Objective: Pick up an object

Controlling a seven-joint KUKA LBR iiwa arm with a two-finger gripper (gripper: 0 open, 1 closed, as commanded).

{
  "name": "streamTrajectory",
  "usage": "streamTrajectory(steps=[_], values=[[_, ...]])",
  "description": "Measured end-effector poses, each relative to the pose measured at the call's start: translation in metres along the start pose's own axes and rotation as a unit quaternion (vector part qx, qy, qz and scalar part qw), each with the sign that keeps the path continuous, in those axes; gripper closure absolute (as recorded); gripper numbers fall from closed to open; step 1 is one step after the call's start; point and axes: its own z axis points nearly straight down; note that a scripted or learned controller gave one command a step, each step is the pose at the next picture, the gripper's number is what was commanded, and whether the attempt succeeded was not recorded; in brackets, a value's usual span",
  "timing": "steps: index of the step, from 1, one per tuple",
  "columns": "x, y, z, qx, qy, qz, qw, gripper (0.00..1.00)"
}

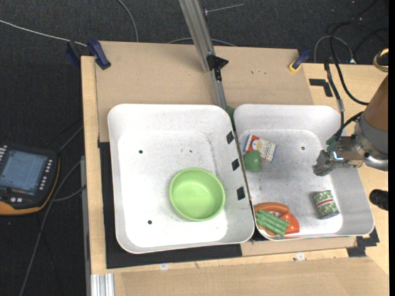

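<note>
My gripper (323, 166) hangs over the right side of the right bin (281, 117), above and slightly behind a small green can (324, 203). A green ball (252, 161) rests against a small white, red and blue carton (260, 147) near the bin's left wall. An orange and green vegetable toy (275, 219) lies at the bin's front left corner. A light green bowl (197, 193) stands in the left bin (154, 119). Nothing shows between the gripper's tips.
A metal pole (197, 26) slants down from the top to the seam between the bins. Blue clamps (97, 53) sit at the bench's back corners. Cables trail at the right rear, and a teach pendant (23, 176) lies on the floor at left.
</note>
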Motion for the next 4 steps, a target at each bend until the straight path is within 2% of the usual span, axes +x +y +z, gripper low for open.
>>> streamTrajectory(steps=[1,3,4], values=[[0.000,0.001,-0.031,0.000,0.000,0.000,1.0000,1.00],[0.095,0.034,-0.026,0.002,0.001,-0.002,1.0000,1.00],[0.157,0.039,-0.025,0.002,0.001,-0.002,1.0000,1.00]])
